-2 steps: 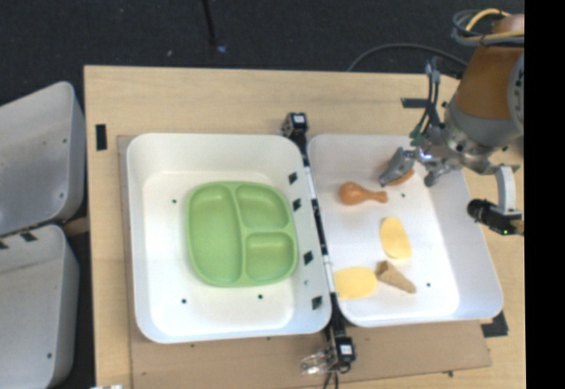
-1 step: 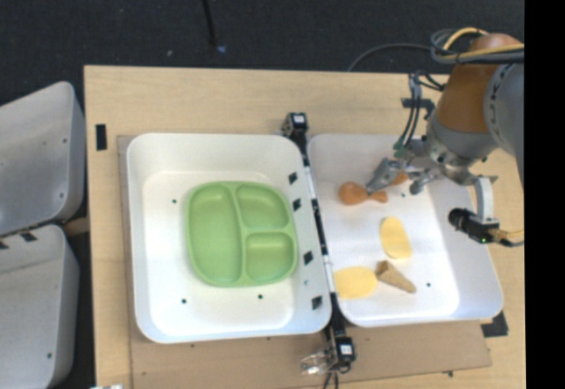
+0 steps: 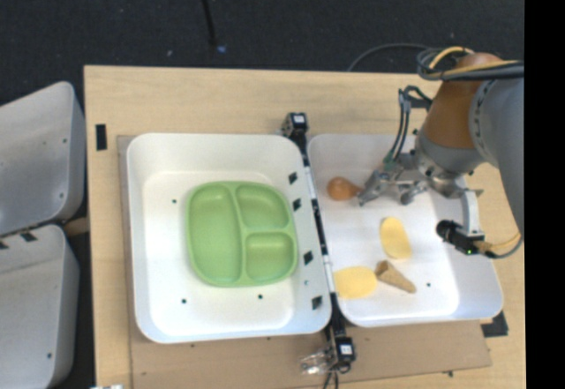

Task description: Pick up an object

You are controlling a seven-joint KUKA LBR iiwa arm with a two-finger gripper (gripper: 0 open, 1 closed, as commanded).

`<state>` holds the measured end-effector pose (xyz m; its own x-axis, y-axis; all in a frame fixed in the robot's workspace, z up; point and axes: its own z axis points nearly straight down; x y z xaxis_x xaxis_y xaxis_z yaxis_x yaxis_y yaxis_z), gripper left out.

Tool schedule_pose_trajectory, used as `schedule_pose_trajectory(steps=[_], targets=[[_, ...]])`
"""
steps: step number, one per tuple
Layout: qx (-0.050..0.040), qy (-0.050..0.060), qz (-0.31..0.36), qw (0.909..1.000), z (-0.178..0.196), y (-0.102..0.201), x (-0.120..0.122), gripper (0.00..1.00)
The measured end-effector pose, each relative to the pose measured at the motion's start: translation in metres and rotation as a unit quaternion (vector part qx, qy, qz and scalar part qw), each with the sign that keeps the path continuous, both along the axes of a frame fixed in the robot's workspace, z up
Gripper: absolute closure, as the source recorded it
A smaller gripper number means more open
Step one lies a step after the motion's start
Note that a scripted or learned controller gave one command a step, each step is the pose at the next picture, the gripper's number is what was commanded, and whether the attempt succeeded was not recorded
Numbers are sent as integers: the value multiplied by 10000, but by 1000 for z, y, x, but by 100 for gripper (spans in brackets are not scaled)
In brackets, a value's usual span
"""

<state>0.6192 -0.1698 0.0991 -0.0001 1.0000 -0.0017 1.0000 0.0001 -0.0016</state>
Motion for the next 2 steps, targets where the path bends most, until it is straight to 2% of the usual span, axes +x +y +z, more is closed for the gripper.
schedule_pose_trajectory(steps=[1, 2], targets=[[-6, -29, -6, 10000, 13, -1, 1, 100], [0, -30, -7, 10000, 61, -7, -5, 100]])
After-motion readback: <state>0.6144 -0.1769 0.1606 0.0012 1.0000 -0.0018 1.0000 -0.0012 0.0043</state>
